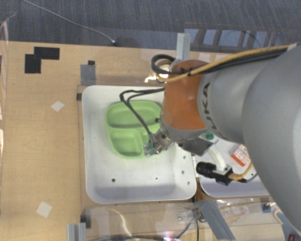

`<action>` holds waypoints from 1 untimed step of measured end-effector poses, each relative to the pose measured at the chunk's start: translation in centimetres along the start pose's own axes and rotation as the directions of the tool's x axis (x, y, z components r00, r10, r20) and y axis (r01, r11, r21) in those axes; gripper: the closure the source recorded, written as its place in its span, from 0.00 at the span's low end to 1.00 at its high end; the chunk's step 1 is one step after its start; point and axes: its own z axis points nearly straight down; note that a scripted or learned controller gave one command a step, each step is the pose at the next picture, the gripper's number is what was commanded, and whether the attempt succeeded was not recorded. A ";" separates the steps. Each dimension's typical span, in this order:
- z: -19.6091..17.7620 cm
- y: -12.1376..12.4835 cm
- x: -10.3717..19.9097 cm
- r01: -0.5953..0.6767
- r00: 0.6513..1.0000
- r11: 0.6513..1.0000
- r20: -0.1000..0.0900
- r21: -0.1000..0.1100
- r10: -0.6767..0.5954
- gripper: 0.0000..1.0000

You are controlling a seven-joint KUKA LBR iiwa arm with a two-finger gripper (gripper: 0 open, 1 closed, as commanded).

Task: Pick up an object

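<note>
- The arm [241, 99] is reached in from the right and bent low over the left bin, so that its wrist is hung above the tray's right side.
- The table [35, 149] is seen to bear two shallow white bins side by side; the left bin [135, 185] is where the work is centred.
- A green divided tray [125, 129] is lain in the upper middle of the left bin, its right part covered by the wrist.
- The gripper [151, 148] is brought down at the tray's lower right corner, probably touching it; how far it is parted, and whether anything is held, cannot be told.
- An orange and white object [240, 157] is left in the right bin, beside the arm.
</note>
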 end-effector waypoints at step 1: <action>-1.7 3.9 7.7 -0.134 0.991 0.991 -0.002 0.000 0.134 1.00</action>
